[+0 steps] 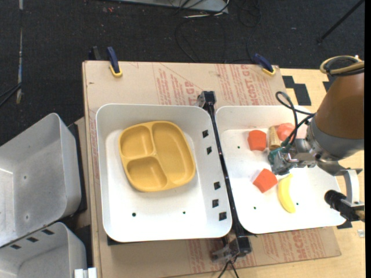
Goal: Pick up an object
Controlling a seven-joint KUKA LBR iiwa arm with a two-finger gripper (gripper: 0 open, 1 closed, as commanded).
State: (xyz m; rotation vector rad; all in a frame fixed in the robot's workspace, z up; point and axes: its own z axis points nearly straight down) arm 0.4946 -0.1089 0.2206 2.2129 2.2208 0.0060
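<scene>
Yellow divided plate (156,155) in left bin (110,172)

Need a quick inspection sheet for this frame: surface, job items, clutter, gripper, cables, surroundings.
Surface: cardboard-covered bench bearing two shallow white bins, left bin and right bin.
Job's things: in the right bin, an orange-red block, a second orange-red block, a yellow banana, a pink rounded piece and a small tan item.
Clutter: yellow three-compartment plastic plate in the left bin.
Grippers: two-finger gripper low over the right bin, between the blocks and the banana; finger state hard to read.
Cables: black cable looping along the wrist; loose cables on the floor beyond the bench.
Surroundings: dark carpet, grey-white tubs at left, blue-and-yellow clamps on the bench's far edge.
</scene>
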